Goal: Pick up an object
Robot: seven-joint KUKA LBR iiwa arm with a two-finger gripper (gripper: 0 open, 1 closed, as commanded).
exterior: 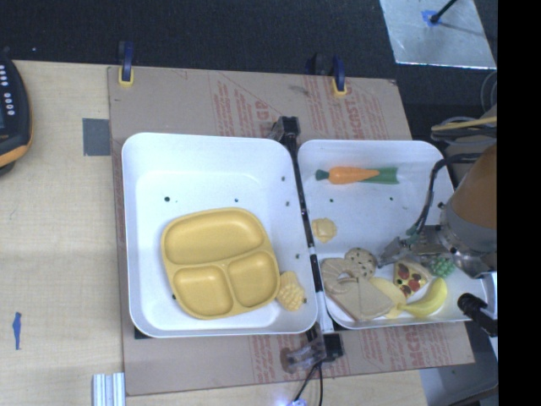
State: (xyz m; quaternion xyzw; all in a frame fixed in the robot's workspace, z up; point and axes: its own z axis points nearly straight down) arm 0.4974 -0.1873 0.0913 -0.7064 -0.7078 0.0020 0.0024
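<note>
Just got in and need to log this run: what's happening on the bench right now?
The arm reaches in over the right bin, with its pincer low above a pile of toy food in the near corner: a cookie, a pizza slice and a banana. Nothing looks lifted yet. A toy carrot lies apart at the far side. The left bin holds a yellow divided tray.

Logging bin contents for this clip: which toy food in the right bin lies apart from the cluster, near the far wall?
The orange toy carrot with a green top. It lies alone by the right white bin's far wall; the others crowd the near side.
</note>
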